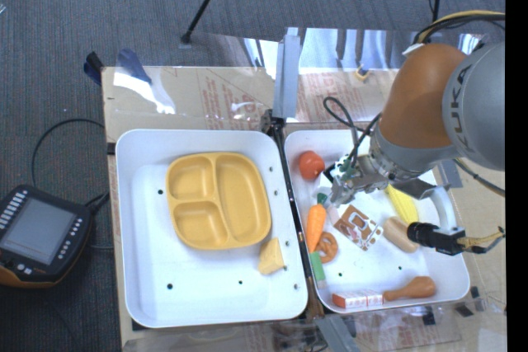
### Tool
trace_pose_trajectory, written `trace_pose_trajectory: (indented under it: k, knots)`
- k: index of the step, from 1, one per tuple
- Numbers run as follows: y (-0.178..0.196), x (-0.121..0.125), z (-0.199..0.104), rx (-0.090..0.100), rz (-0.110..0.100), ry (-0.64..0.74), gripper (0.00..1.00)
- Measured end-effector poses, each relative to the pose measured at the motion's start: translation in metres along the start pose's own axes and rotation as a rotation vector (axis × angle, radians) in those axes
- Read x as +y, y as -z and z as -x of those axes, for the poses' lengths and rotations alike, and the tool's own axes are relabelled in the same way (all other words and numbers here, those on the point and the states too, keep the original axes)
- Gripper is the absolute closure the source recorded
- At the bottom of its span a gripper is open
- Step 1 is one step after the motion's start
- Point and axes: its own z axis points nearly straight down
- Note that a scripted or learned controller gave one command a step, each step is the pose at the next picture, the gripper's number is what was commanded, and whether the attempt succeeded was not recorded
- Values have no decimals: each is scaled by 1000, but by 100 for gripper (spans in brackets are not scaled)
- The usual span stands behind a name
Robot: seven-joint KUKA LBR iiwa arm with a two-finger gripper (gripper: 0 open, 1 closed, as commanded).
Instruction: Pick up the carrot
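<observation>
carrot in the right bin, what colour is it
Orange, with a green tip at its lower end; the camera view shows the carrot.

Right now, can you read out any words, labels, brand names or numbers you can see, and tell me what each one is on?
"KUKA": grey arm, letters running up its side, partly cut off.
Red print on the cardboard sheet behind the bins: too blurred to read.
Brown-and-white packet in the right bin: pattern, nothing legible.
Handheld pendant screen: too small to read.
</observation>
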Motion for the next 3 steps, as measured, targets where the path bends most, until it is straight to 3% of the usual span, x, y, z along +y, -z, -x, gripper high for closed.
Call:
trace_pose_trajectory:
  k: [1, 2, 3]
  knots:
    - [0, 0, 0, 0, 0, -1, 0]
    - [-7, 51, -12, -2, 7, -296, 0]
    - [-7, 51, -12, -2, 8, -296, 0]
